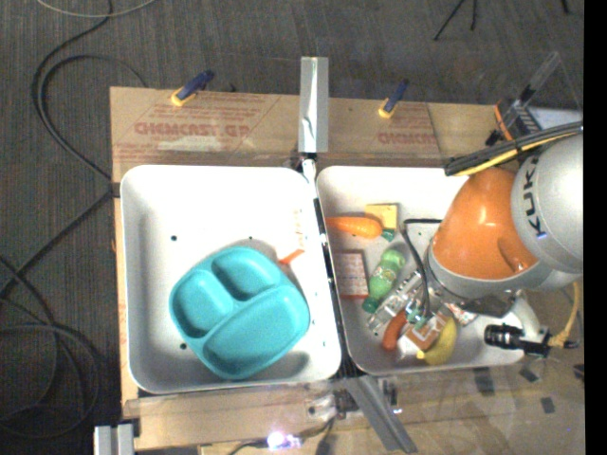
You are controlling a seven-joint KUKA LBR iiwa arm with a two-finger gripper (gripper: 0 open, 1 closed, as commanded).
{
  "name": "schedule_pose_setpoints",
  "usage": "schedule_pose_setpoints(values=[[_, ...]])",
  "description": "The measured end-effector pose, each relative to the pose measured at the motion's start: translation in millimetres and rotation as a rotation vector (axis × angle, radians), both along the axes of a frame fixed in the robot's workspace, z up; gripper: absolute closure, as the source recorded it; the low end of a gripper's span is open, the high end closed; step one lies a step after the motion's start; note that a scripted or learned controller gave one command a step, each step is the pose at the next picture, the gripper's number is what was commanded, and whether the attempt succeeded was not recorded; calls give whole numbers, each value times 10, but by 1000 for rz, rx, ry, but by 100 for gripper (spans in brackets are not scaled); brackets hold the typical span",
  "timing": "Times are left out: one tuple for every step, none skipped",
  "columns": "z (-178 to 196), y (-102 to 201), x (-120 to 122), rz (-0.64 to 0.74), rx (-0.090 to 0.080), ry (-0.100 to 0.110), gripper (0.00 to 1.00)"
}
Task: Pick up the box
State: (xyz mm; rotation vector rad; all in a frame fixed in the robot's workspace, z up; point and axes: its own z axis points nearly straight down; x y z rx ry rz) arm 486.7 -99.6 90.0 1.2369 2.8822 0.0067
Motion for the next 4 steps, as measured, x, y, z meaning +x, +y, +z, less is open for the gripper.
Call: schedule_pose_setpoints(values=[[924,1022,-29,-170,-2,9,100],[920,1766,-36,-158,-2,11,100],[623,2529,261,-523,-5,12,100],[692,2527,254,-522,-11,15,100]])
